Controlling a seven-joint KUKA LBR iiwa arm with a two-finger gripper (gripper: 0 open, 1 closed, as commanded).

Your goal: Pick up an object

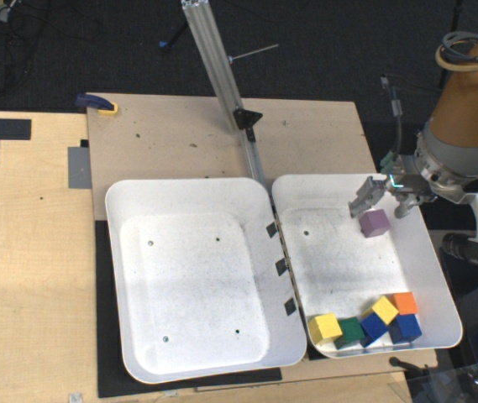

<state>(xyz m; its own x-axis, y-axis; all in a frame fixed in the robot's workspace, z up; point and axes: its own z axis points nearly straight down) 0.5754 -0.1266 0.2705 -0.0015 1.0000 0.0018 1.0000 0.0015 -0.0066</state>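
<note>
Over the far part of the right bin (440, 309) we see the gripper (386, 198), its jaws spread, with nothing between them. A purple block (375, 223) lies on the bin floor just beside and slightly nearer than the fingertips (365, 201), apart from them as far as we can tell. We judge the approach to be in hand, the grasp not yet made. Next the jaws must centre over the block, descend around it and close. Other coloured blocks (373, 321) cluster at the near edge.
</note>
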